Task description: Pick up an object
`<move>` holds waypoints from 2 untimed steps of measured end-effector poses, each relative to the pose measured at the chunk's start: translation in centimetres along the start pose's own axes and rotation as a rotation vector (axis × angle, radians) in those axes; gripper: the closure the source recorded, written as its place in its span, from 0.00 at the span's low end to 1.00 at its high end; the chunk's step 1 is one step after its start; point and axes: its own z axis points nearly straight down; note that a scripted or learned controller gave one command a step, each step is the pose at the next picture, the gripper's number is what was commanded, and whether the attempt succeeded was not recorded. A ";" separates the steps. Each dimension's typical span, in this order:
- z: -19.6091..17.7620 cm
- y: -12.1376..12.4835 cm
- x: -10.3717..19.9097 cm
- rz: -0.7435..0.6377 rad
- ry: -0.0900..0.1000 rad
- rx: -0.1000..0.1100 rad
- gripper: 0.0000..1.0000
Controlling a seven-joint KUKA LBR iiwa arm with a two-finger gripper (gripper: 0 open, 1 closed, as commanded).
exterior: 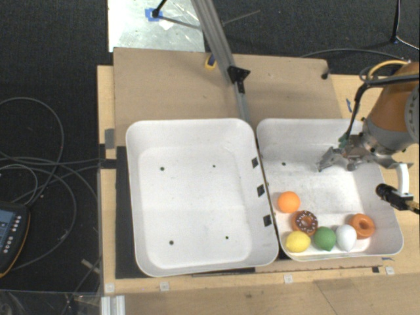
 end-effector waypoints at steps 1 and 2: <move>-1.3 0.2 0.0 -0.001 -0.002 -0.006 1.00; -7.5 -0.4 -0.1 0.001 -0.003 -0.009 1.00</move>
